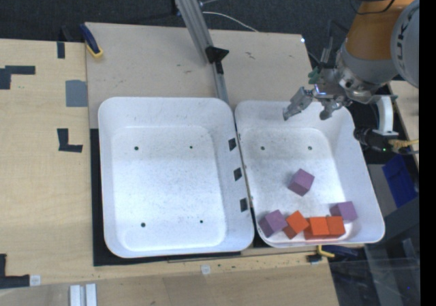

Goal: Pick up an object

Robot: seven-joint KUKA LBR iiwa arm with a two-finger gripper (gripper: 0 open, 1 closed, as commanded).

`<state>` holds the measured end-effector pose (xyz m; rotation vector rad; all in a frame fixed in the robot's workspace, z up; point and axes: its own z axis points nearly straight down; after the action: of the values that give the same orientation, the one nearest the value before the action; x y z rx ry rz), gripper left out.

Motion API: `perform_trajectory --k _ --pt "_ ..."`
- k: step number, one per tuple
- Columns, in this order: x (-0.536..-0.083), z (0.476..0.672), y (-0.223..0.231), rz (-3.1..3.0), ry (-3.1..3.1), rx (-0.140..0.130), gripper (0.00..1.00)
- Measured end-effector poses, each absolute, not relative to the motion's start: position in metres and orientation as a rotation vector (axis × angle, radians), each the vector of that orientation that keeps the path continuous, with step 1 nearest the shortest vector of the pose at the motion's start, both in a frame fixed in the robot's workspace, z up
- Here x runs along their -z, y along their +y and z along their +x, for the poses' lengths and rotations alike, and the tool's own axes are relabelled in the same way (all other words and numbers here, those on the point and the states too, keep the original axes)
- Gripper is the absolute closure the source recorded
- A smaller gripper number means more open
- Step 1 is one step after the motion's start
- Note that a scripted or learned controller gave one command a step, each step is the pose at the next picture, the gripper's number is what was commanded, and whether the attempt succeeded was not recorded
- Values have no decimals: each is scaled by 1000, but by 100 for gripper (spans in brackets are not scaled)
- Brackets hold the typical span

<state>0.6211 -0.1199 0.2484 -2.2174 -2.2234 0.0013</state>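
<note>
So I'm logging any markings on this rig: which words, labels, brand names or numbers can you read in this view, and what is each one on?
"UK": dark letters cut off by the frame's edge, on the grey arm, likely part of a brand name.
Blocks, bins and bench: no legible text.

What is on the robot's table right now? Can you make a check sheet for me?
Surface: wooden bench bearing a left bin and a right bin, both white.
Job's things: purple blocks and orange blocks, all in the right bin.
Clutter: black tape marks.
Grippers: claw open, above the right bin's far edge, holding nothing.
Cables: thin white wire.
Surroundings: slanted metal rail.
</note>
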Motion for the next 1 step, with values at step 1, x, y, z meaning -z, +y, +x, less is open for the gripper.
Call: perform_trajectory --k 1 --pt "-155 556 -145 -2217 -2211 -13 0"
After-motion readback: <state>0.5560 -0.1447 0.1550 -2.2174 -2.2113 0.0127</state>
